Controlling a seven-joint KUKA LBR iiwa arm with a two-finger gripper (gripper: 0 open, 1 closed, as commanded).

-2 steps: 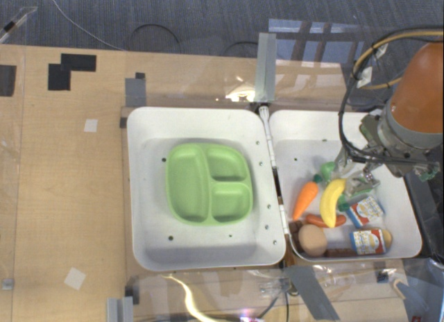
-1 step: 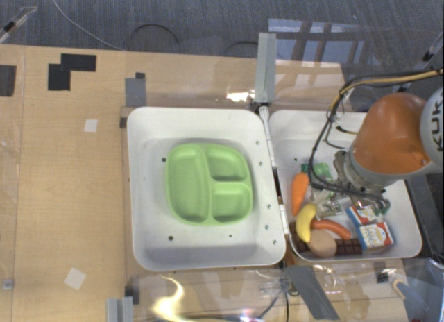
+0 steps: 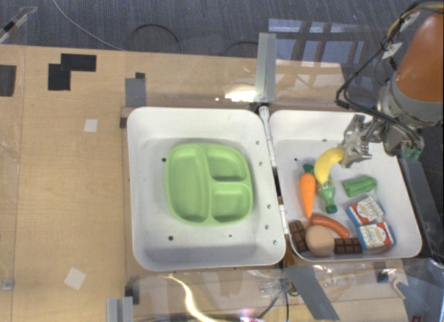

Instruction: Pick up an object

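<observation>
The right bin (image 3: 291, 133) holds several toy foods. A yellow banana (image 3: 328, 163) lies in its middle, with an orange carrot (image 3: 307, 193) and a small green bottle (image 3: 327, 198) just below it. My gripper (image 3: 355, 146) hangs low over the bin's upper right part, right beside the banana's upper right end. Whether it touches the banana is unclear. The grey arm with its orange band (image 3: 423, 57) comes in from the right.
A green block (image 3: 359, 186), two small cartons (image 3: 370, 222), a sausage (image 3: 330, 224), a tan roll (image 3: 319, 241) and brown chocolate pieces (image 3: 347, 246) fill the right bin's lower part. The left bin (image 3: 146, 175) holds a green divided plate (image 3: 208, 182). Black cables (image 3: 361, 81) loop beside the arm.
</observation>
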